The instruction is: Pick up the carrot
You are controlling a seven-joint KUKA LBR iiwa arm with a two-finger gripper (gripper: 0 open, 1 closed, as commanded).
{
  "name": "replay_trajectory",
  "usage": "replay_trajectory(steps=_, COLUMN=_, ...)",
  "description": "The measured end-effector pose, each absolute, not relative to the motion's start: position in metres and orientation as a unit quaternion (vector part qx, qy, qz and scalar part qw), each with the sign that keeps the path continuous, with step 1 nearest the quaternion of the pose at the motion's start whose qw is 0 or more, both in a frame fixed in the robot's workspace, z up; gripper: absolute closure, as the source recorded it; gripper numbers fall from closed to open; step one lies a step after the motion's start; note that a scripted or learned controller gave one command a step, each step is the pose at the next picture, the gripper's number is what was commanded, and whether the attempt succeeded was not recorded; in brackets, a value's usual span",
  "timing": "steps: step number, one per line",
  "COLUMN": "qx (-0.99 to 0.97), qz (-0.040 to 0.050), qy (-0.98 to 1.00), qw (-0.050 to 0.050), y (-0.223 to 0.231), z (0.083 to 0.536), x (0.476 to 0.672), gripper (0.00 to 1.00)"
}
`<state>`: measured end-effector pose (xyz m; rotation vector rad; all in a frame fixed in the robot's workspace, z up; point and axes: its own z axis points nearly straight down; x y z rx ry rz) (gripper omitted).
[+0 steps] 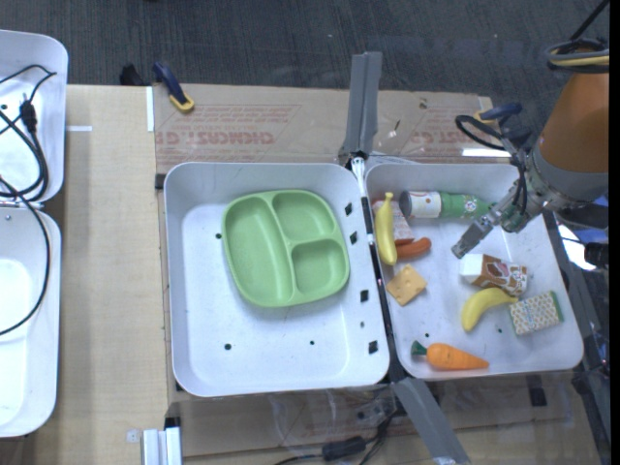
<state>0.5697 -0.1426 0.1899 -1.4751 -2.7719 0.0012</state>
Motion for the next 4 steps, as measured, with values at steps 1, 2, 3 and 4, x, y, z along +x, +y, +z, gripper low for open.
replay_trajectory(steps=1, qx=-0.399, qz=-0.0002, qy=-0.917, qw=0.001, y=-0.126, z=0.094, x=0.517, gripper=0.0)
replay_trajectory(steps=2, qx=-0.155, qz=-0.0015, qy=-0.988, qw=-0.012, y=-0.112, z=0.097, x=0.485, gripper=0.0)
replay_trajectory(steps=3, qx=-0.156, qz=-0.0013, qy=-0.988, qw=-0.007, y=-0.113, z=0.104, x=0.483, gripper=1.0)
replay_trajectory(steps=4, qx=-0.156, qz=-0.0012, qy=-0.988, qw=-0.01, y=-0.113, z=0.105, x=0.484, gripper=0.0)
